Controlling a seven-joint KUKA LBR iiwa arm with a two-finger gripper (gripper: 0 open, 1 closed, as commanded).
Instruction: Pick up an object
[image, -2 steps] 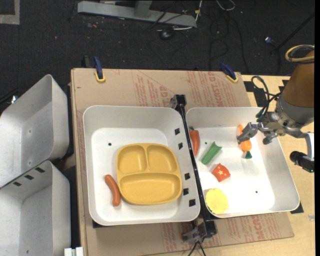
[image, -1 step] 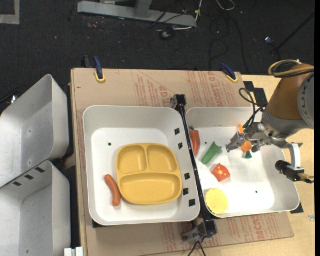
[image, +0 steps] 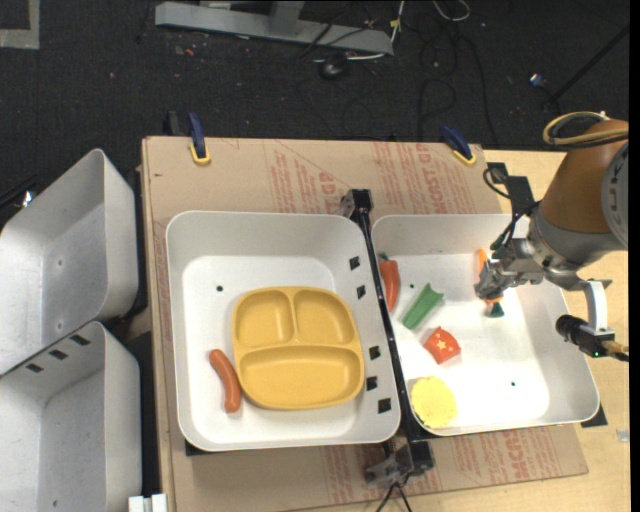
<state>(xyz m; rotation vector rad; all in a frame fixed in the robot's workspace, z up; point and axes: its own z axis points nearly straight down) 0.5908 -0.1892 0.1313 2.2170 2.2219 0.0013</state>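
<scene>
Two white bins sit side by side on the bench. The left bin (image: 190, 300) holds a yellow divided plate (image: 298, 347) and, just left of it, an orange sausage (image: 226, 380). The right bin (image: 560, 385) holds a red pepper (image: 390, 283) against its left wall, a green block (image: 422, 305) beside that, a red strawberry (image: 442, 345) nearer, and a yellow round piece (image: 434, 401) at the near left corner. The gripper (image: 493, 296) hangs low over the right bin's far right area; whether it is open, closed or holding anything cannot be told.
</scene>
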